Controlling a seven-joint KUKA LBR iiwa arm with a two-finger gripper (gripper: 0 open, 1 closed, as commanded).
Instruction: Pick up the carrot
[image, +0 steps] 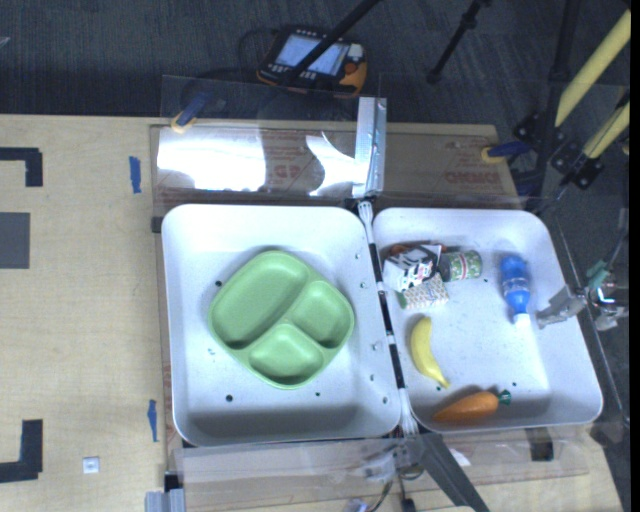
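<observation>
Carrot (468, 405) at 6 o'clock of right bin (570, 385), banana (428, 351) at its 11. Gripper (590, 300) at bin's 3 o'clock edge; we cannot tell its grip.

Glossy plastic carrot (467, 405), matt green plate (282, 316), smooth white bins (190, 300)

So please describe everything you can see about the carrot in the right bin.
The carrot is orange, smooth and plastic-looking like a toy, with a small green top at its right end. It lies flat, nearly horizontal, its tip pointing left, near the front wall of the right bin. The banana lies just above it; whether they touch is unclear. Nothing grips it.
</observation>
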